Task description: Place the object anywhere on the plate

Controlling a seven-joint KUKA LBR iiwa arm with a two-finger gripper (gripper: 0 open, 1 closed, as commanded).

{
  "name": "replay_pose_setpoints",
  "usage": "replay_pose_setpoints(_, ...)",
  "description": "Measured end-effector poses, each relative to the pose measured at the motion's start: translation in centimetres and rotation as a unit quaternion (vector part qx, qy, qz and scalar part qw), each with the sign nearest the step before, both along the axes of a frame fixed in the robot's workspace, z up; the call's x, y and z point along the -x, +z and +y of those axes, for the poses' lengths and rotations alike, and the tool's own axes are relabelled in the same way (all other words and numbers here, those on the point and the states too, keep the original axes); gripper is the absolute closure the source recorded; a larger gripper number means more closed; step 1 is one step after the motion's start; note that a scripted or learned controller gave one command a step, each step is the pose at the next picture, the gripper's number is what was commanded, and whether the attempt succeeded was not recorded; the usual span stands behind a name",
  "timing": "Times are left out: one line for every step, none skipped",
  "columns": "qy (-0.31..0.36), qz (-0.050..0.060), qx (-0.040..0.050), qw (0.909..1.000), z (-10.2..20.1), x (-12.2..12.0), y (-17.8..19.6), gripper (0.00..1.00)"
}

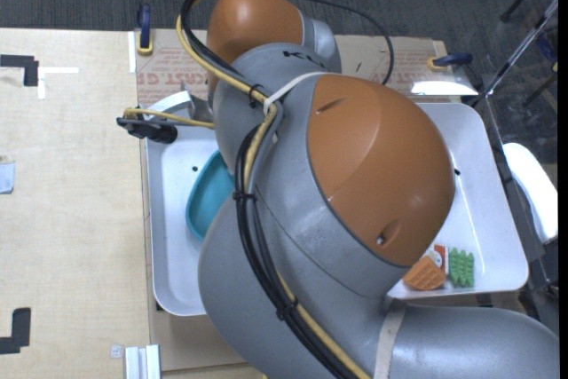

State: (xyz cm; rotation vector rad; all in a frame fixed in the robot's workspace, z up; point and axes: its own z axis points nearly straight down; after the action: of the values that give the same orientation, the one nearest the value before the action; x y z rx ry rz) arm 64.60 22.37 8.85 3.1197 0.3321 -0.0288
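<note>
A teal-blue plate [205, 201] lies in the left white bin [169, 217]; only its left edge shows, because the arm's bulk covers the rest. My gripper [197, 108] hangs over the far end of that bin, just beyond the plate, largely hidden behind the wrist. In the right bin [484, 191], at the near corner, an orange object [425, 274] lies beside a green ridged object [461, 267]. I see nothing held at the gripper.
The grey and orange arm [355, 191] crosses both bins and hides most of their floors. A cardboard sheet [169, 67] with clamps lies behind the bins. Pale wooden bench top [71, 191] stretches to the left.
</note>
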Motion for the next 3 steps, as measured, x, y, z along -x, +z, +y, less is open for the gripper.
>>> replay_pose_setpoints(0.002,0.003,0.0003,1.0000,0.1,-0.4,-0.1,1.00)
replay_pose_setpoints(0.000,0.006,-0.0004,1.0000,-0.2,-0.3,0.7,1.00)
replay_pose_setpoints(-0.001,0.007,-0.0013,1.0000,-0.4,-0.3,1.5,1.00)
